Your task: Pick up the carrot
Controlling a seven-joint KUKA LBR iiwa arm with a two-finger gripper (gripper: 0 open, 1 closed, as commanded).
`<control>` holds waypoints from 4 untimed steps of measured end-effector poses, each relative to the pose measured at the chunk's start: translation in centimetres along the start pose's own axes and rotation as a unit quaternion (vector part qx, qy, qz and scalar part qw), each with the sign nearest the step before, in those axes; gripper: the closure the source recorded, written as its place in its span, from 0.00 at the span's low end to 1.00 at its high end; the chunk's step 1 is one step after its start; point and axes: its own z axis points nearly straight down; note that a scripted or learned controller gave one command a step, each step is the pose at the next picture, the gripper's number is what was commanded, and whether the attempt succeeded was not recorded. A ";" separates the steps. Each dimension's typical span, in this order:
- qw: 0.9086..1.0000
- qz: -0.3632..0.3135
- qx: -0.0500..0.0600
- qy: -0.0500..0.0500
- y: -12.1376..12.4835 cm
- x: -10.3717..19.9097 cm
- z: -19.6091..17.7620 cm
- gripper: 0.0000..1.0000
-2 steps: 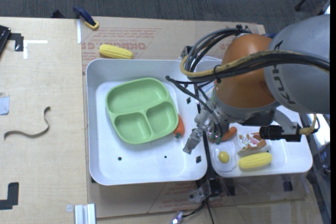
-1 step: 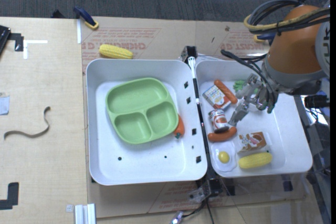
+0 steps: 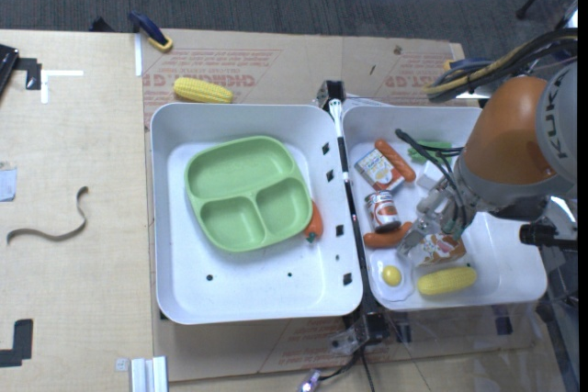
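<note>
Reaches in from the right as a grey arm (image 3: 514, 142), orange band bulging above the wrist, bent down steeply into the right bin (image 3: 514, 289). Ends in the gripper (image 3: 439, 214), low among the clutter in that bin's middle, just above a crumpled clear wrapper (image 3: 441, 249). Cannot tell whether wide or narrow, being tangled in cables and blurred against the wrapper. Holds nothing that can be made out.

Stands side by side with the left bin (image 3: 175, 289), both white and shallow, on a sheet of cardboard (image 3: 239, 64) laid over the pale wooden bench (image 3: 73, 151).

In the left bin: a green plate (image 3: 248, 193) with three compartments, set a little toward the far wall. Tucked against the plate's right edge, between it and the bin's right wall, the carrot (image 3: 315, 222), small and orange with a green tip at its near end, well apart from the gripper.

In the right bin, going down in size: a yellow corn cob (image 3: 447, 281) by the near wall, two orange-red sticks (image 3: 399, 162) (image 3: 386, 239), a small printed packet (image 3: 374, 166), a little can (image 3: 384, 210) lying between the sticks, and a fried-egg toy (image 3: 392, 275) in the near left corner.

Outside the bins, on the cardboard behind the left one: a second corn cob (image 3: 203, 90)
</note>
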 end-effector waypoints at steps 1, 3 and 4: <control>0.981 0.194 0.000 -0.001 4.0 -3.1 0.1 0.00; 0.946 0.325 0.001 0.000 2.9 -1.3 0.1 0.00; 0.911 0.413 0.002 0.002 -1.8 3.8 0.2 0.00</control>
